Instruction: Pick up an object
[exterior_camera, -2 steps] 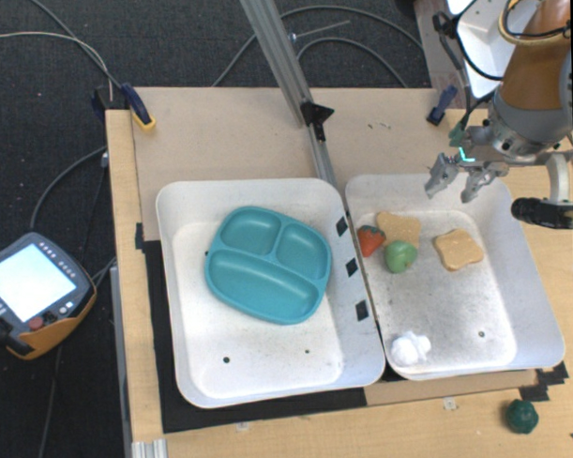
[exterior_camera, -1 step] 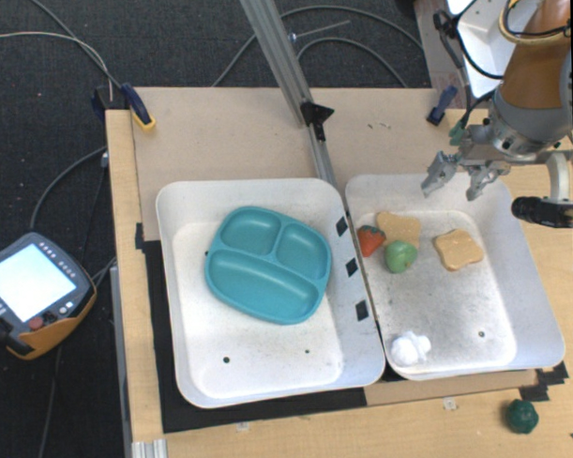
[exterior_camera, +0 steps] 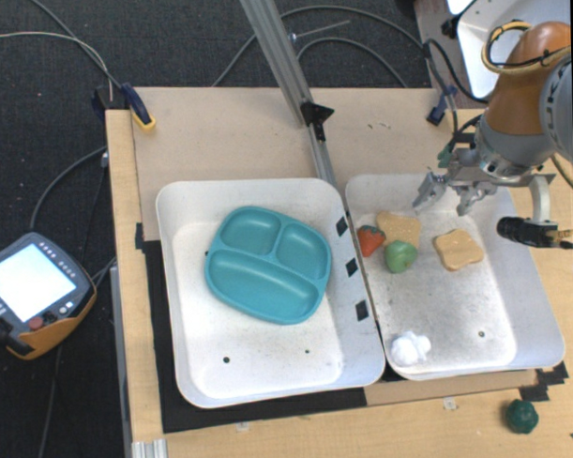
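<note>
Two white bins stood side by side on the counter [exterior_camera: 227, 131]. The left bin [exterior_camera: 193, 367] carried a teal divided plate [exterior_camera: 269, 263]. The right bin [exterior_camera: 525, 328] held the loose things: a red piece [exterior_camera: 370, 240], a green ball [exterior_camera: 400, 257], two tan pieces [exterior_camera: 400, 227] [exterior_camera: 457, 249] and a white lump [exterior_camera: 410, 347]. The jaws [exterior_camera: 449, 193] hung spread open and held nothing, above the bin's far edge, near the tan pieces, probably to come down on one of them.

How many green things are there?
2. One green piece lies in the right bin, beside a red piece. The other, a darker green ball, sits on the bench outside the bins, at the near right corner.
</note>
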`<action>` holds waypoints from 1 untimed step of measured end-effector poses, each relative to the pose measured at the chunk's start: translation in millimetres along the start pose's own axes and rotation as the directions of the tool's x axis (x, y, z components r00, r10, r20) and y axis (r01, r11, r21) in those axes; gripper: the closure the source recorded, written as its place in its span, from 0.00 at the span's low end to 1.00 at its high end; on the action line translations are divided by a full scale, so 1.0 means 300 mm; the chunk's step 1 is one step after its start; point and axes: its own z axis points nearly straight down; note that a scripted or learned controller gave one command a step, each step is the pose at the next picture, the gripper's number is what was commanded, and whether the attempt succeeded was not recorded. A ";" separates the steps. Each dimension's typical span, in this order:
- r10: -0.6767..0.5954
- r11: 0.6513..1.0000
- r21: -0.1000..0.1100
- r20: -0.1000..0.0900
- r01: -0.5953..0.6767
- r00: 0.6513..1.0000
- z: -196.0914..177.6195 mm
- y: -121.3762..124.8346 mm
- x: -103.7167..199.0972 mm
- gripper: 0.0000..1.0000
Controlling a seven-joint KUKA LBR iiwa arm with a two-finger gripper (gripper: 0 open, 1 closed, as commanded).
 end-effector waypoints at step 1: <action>-0.002 1.000 0.002 -0.001 0.002 1.000 0.142 0.014 0.003 0.00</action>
